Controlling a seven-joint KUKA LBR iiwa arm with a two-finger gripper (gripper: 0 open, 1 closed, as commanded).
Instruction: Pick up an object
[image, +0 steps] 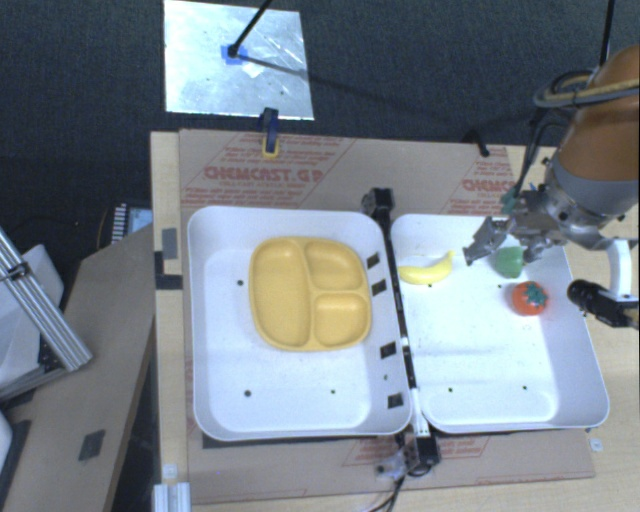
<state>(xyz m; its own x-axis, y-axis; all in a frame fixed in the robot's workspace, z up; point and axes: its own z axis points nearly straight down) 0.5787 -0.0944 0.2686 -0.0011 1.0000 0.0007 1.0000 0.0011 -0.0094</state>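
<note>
The two-finger gripper (508, 246) hangs at the pale green block (510, 262) — reaching stage, I judge. Whether the jaws are spread, I cannot tell; next comes closing squarely on it — yellow plastic banana (427, 270) beside.

A yellow three-compartment plastic plate (308, 293) lies in the left shallow white bin (215, 400). Right of the plate, in the right shallow white bin (500, 400), lie a small yellow banana (427, 270), then a green block (509, 262) and an orange-red round fruit (528, 298).
</note>
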